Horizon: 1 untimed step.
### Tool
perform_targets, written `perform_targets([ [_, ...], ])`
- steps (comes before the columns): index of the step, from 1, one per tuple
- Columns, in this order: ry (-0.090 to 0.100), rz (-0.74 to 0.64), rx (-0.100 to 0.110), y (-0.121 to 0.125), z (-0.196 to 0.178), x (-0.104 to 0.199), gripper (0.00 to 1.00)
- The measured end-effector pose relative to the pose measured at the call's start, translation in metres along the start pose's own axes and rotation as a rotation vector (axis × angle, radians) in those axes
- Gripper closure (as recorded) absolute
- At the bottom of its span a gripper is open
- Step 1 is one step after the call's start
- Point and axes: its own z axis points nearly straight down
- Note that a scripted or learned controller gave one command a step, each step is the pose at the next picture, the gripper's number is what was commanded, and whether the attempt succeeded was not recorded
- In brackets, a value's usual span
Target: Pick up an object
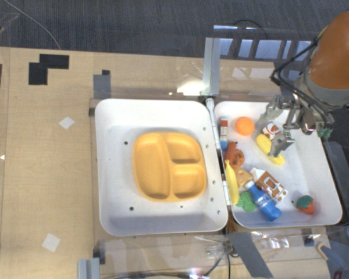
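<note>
On my screen the left shallow white plastic bin (113,173) carries a yellow plastic tray with three compartments (169,165), lying flat near its middle. The right shallow white plastic bin (328,182) sits just beside it, and here I see the small toys. Along its left wall there is a brown bear-like figure (235,156) and a long yellow banana-shaped toy (231,184), with a green leafy piece (247,202) near the lower end of the banana. A small orange ball (244,125) lies near the back. In the middle front a white and brown patterned box (270,185) touches a blue plastic bottle (265,206). A red strawberry-like toy with green top (305,204) rests in the front right corner, well apart. The grey two-finger gripper (281,146) hangs over the back part of this bin, directly above a yellow corn-like toy (269,148). The toy lies under the fingertips, partly covered, and I cannot tell if the fingers are apart or together
</note>
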Motion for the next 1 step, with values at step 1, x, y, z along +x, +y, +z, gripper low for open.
perform_targets([
  [1,0.013,0.064,-0.002,-0.0311,0.1457,-0.0383,0.0],
])
